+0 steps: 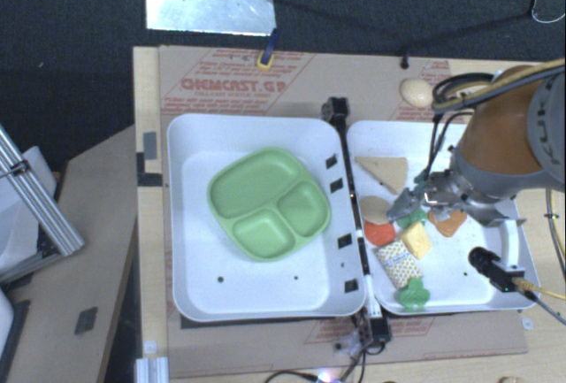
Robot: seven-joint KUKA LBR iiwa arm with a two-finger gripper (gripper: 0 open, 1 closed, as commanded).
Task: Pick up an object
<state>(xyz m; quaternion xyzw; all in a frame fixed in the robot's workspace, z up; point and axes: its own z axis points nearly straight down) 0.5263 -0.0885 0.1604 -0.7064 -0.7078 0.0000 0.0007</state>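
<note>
So I've got the arm [508, 138] reaching in from the right with the gripper [423, 200] down low over the right bin [460, 297]. Honestly can't tell whether it's clenched or released, the wrist blocks most of it from this angle.

The stuff worth grabbing is all bunched together in the left part of that bin: a yellow block [417, 241] just beside the gripper on the near side, a red piece [380, 233] to its left, an orange piece [450, 223] tucked right under the wrist, a patterned block [398, 264] nearer to me, and a green toy [412, 294] at the near edge. A tan wedge [384, 170] sits a bit apart on the far side. The left bin [195, 284] has just the green divided plate [269, 203].

My take: the yellow block is the closest target, but it's touching its neighbours, so I'd come straight down and centre on it, otherwise I think a finger lands on the red piece and shoves the pile around. If that looks too crowded, the wedge has more room around it, though it's flat and probably harder to pinch.
</note>
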